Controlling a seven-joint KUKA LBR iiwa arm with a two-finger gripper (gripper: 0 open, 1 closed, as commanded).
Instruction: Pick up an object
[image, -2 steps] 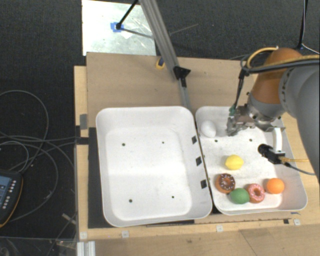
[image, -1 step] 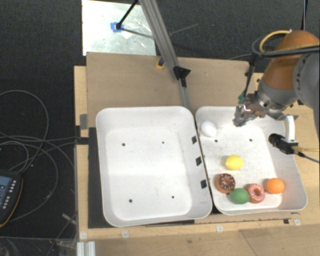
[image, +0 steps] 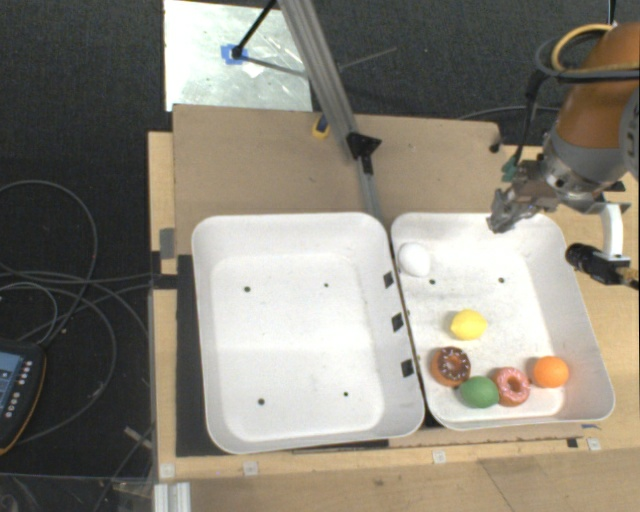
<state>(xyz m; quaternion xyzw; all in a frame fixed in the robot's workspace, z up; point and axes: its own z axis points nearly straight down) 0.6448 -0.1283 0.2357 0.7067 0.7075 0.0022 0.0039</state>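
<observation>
The brown, board-topped bench (image: 260, 160) carries two shallow white plastic bins side by side. The left white bin (image: 215, 250) shows only its bare floor with a few small dark holes. The right white bin (image: 590, 385) contains six small objects.

Object positions in the right bin:
- A white round ball (image: 414, 260) lies at the far left corner, against the wall next to the left bin.
- A yellow lemon-shaped object (image: 468, 324) lies near the middle of the floor, apart from the others.
- A brown chocolate-glazed doughnut (image: 451, 366) lies at the near left, touching or just beside a green round ball (image: 479, 392).
- A pink-frosted doughnut (image: 513, 385) lies just right of the green ball, close to it.
- An orange round fruit-shaped object (image: 550, 372) lies just right of the pink doughnut, near the near right corner.

The grey arm with the orange band (image: 598, 100) reaches in from the right. Its gripper (image: 503, 218) hangs over the far right part of the right bin, well apart from every object. The gripper appears small and dark here; whether it is wide or narrow cannot be told. Nothing is visible between its tips.
</observation>
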